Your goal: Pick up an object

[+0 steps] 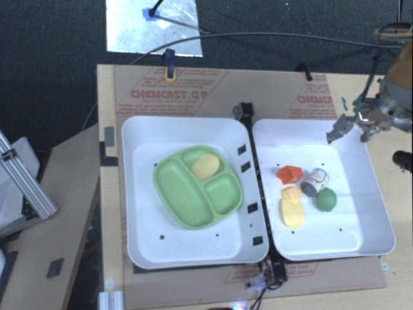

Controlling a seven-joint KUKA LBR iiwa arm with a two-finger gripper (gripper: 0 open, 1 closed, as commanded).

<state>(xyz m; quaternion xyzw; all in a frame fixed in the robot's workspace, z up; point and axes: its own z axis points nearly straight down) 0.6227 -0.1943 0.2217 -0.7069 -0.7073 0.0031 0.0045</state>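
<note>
While the gripper [353,129] hangs open (holding nothing) over the right bin's [371,237] far edge, the toys [303,192] wait.

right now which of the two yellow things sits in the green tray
The rounder yellow object sits in the green tray, in its upper compartment, in the left bin. The longer yellow object lies loose in the right bin.

A blue clamp [169,62] sat on the cardboard sheet [193,89] covering the counter [71,173], shiny foil [151,18] just behind.
</note>
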